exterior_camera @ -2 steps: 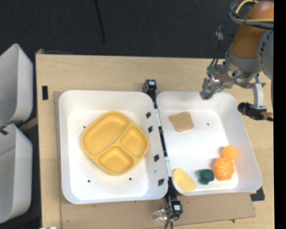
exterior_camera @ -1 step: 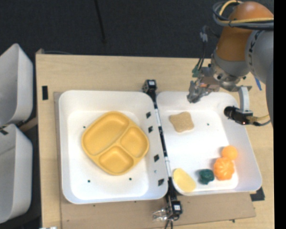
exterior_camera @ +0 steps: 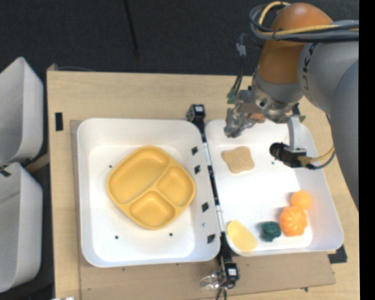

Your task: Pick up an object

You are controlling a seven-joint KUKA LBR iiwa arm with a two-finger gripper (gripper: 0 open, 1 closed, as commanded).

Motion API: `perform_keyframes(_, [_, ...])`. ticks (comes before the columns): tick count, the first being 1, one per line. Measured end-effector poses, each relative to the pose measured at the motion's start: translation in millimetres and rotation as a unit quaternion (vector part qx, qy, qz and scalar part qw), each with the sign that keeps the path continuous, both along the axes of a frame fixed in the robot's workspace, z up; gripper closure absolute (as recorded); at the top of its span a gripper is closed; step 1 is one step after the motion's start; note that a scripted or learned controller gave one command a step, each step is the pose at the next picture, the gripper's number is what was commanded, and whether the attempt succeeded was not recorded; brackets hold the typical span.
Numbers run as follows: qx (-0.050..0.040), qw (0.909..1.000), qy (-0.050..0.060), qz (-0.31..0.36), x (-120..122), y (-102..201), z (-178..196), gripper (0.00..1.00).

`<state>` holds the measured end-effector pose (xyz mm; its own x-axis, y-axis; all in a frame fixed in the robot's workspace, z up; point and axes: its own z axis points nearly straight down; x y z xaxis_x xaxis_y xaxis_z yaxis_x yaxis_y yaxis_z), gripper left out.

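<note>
My gripper [exterior_camera: 235,125] hangs over the far left corner of the right bin [exterior_camera: 319,186], with nothing seen between its fingers. A tan slice of bread [exterior_camera: 238,160] lies on the bin floor just in front of it. Near the front edge lie a pale yellow piece [exterior_camera: 240,235], a small dark green item [exterior_camera: 269,230], and two orange fruits [exterior_camera: 293,220] [exterior_camera: 301,200]. The gripper stands apart from all of them.
The left bin [exterior_camera: 94,167] holds a yellow divided plate [exterior_camera: 151,186]. A black clip ridge [exterior_camera: 206,180] runs between the two bins. The grey arm with its orange band [exterior_camera: 287,36] reaches in from the upper right. White shapes [exterior_camera: 9,167] stand at the left edge.
</note>
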<state>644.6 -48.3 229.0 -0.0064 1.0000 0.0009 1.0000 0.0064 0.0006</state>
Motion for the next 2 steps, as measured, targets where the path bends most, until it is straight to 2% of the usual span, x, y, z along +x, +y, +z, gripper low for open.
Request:
perform_keyframes(1, [0.0006, 1.0000, 0.000, 0.000, -18, 55, 13, 1.00])
perform_keyframes(2, [-0.0006, 1.0000, 0.001, 0.000, -36, 103, 2, 1.00])
